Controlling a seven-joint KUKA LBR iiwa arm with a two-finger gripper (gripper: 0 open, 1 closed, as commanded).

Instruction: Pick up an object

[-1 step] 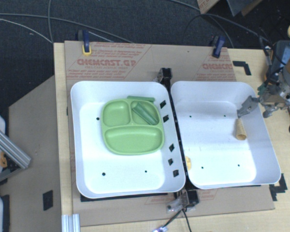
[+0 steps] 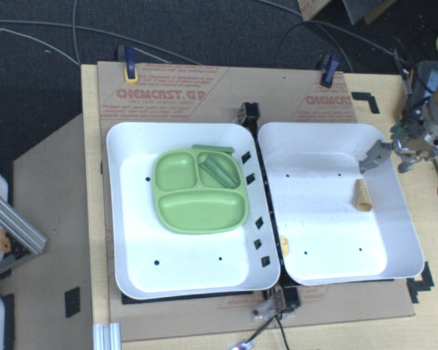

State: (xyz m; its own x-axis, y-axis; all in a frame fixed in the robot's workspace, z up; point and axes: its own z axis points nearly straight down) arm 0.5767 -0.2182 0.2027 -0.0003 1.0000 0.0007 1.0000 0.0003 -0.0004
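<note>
A small tan cone-shaped piece (image 2: 363, 194) lies in the right bin (image 2: 328, 265), near its right side. My gripper (image 2: 389, 160) hangs over that bin's far right corner, just beyond and to the right of the tan piece. It is open, with nothing between its fingers (image 2: 371, 159). A green divided plate (image 2: 198, 210) rests in the left bin (image 2: 182, 272). A green oblong object (image 2: 220, 170) lies in the plate's far right compartment.
A tiny yellow bit (image 2: 284, 246) sits at the right bin's near left rim. Black clips (image 2: 250, 112) run along the seam between the bins. Blue clamps (image 2: 130, 59) hold the board at the back. Cables cross the dark floor behind.
</note>
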